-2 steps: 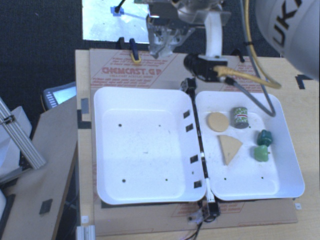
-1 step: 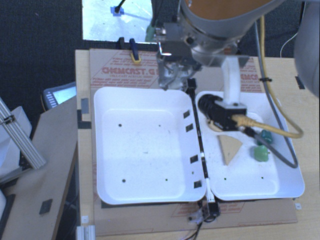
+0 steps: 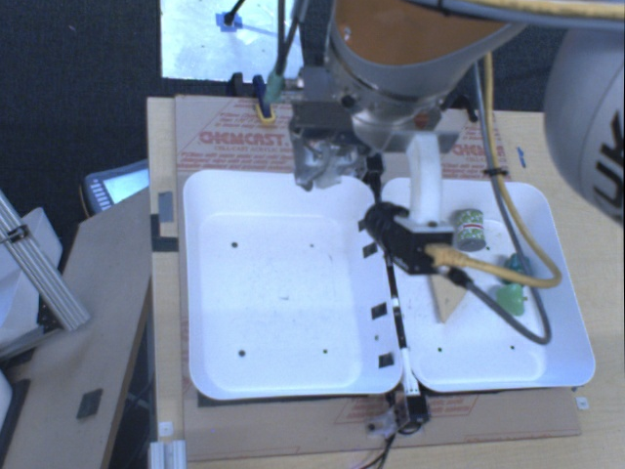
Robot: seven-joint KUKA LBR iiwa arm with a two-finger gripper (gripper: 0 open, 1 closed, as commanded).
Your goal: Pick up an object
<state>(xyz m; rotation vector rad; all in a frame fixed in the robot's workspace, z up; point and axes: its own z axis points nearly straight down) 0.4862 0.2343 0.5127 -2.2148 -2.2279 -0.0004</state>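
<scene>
Of the 2 white bins, the left bin [image 3: 273,291] shows a bare white floor with a few small dark dots. The gripper [image 3: 318,167] hangs over its far rim, near the corner by the seam between the bins, and nothing is visibly held. It appears as a bunched metal mass under the wrist, and whether the claw is wide or narrow cannot be told from this slant. The grey and orange arm [image 3: 410,27] rises from it toward the upper right. The things to choose from lie across the seam in the right bin [image 3: 488,350]: a flat tan wedge [image 3: 447,303] near the middle of the floor, a small can [image 3: 471,230] with a green and red label standing toward the far side, and a green object [image 3: 510,298] just right of the wedge, partly crossed by a cable. The step in hand looks like the approach, with no grasp made yet. The next move would call for carrying the gripper right across the seam, centring it over 1 thing, likely the upright can, which looks the easiest to grip, then descending with the claw open and closing squarely on it, clear of the bin wall
</scene>
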